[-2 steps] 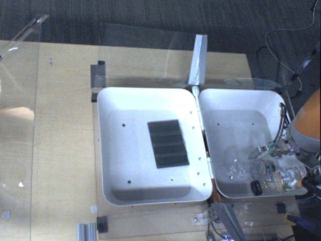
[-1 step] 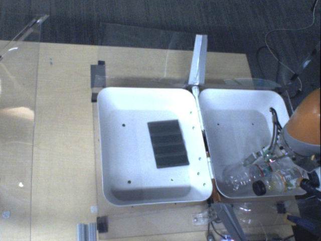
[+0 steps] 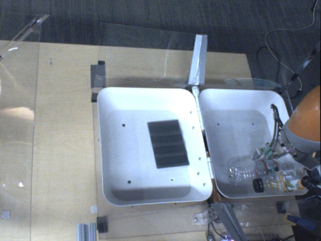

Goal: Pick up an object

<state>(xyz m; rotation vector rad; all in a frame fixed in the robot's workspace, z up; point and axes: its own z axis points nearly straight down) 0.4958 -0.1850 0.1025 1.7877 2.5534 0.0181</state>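
A clear plastic bottle [image 3: 281,181] with a black cap [image 3: 258,185] lies on its side in the front right corner of the right bin [image 3: 235,114]. Crumpled clear plastic [image 3: 242,172] lies just to its left. My gripper [image 3: 267,155] is low in that bin, right above the bottle and the crumpled plastic, and may be touching them. The arm's orange band [image 3: 307,117] reaches in from the right and hides part of the bin's right side. A black ridged pad [image 3: 168,143] lies flat in the middle of the left bin [image 3: 113,134].
A metal bar [image 3: 198,59] stands at the back where the two bins meet. A clear panel [image 3: 20,114] covers the bench's left part. Cables [image 3: 281,54] run at the back right, and brackets [image 3: 220,222] sit below the bins' front edge.
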